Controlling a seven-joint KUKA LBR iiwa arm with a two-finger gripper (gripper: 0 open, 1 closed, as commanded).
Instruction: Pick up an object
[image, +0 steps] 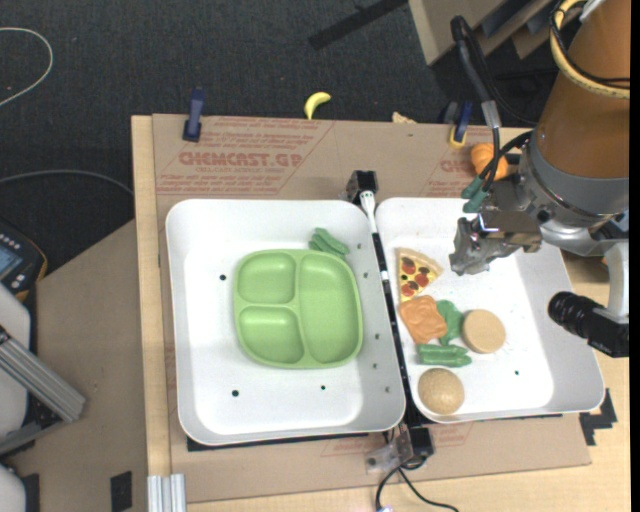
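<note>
The hand (470, 255) hangs over the right bin (540, 385), at about two o'clock from the pizza slice (415, 272). I cannot tell its grip.

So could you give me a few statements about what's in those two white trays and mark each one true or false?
1. The green divided plastic plate lies in the left white bin. True.
2. The triangular toy pizza slice lies on the green plate. False: it lies in the right white bin.
3. The end effector is over the right bin, above the pizza slice. True.
4. The round tan toy bun sits at the far edge of the right bin. False: it sits at the near edge.
5. A small yellow banana-shaped toy lies outside both bins. True.
</note>
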